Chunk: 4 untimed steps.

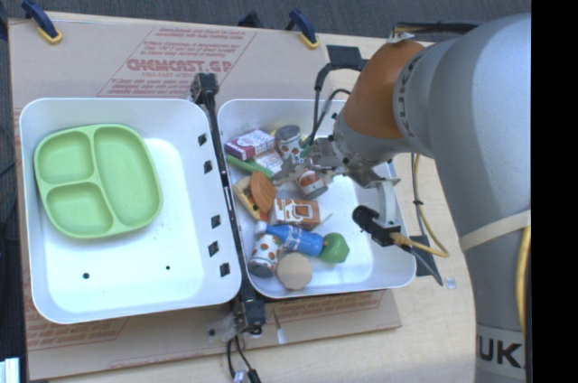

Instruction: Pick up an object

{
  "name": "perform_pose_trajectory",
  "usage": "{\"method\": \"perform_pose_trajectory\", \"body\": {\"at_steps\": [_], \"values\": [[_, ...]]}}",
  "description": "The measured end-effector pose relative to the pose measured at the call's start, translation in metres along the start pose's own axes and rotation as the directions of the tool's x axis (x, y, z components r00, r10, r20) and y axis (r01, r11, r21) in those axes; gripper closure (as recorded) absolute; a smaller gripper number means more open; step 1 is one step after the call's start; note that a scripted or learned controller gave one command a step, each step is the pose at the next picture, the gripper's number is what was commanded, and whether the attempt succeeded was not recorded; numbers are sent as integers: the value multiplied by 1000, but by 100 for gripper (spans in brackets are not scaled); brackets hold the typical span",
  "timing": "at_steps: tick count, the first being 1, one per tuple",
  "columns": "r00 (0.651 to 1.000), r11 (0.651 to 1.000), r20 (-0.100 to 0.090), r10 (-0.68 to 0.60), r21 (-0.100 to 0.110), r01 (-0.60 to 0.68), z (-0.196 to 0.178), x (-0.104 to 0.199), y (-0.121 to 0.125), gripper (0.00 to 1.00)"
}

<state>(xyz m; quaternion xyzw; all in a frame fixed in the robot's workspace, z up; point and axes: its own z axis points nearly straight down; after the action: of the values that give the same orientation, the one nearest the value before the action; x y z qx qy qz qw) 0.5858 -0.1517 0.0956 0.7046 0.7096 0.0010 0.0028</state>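
My gripper (310,163) is low in the right bin (390,268), over the upper middle of its pile. Just under it lies a small red and white can (312,183), touching or nearly touching the gripper. A grey can (287,137) stands right beside it on the left. A pink box (250,143) and a green stick (256,164) lie further left. Toward the front are an orange carton (298,212), a brown pastry-like piece (263,192), a blue bottle (299,238), a green ball (335,247), a beige ball (293,271) and a printed can (264,254).
The left bin (135,282) holds a light green divided plate (96,180) at its upper left. A black divider with clips (219,191) runs between the bins. The big grey arm (452,110) covers the right bin's right side.
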Motion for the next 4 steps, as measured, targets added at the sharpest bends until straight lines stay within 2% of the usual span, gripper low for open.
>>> {"method": "perform_pose_trajectory", "body": {"at_steps": [1,2,4], "values": [[1000,1000,-2,-2,9,2,-7,1,-2,100],[1000,1000,-3,1,5,-1,-119,42,-17,100],[1000,1000,-4,-7,5,8,-139,43,-16,100]]}}
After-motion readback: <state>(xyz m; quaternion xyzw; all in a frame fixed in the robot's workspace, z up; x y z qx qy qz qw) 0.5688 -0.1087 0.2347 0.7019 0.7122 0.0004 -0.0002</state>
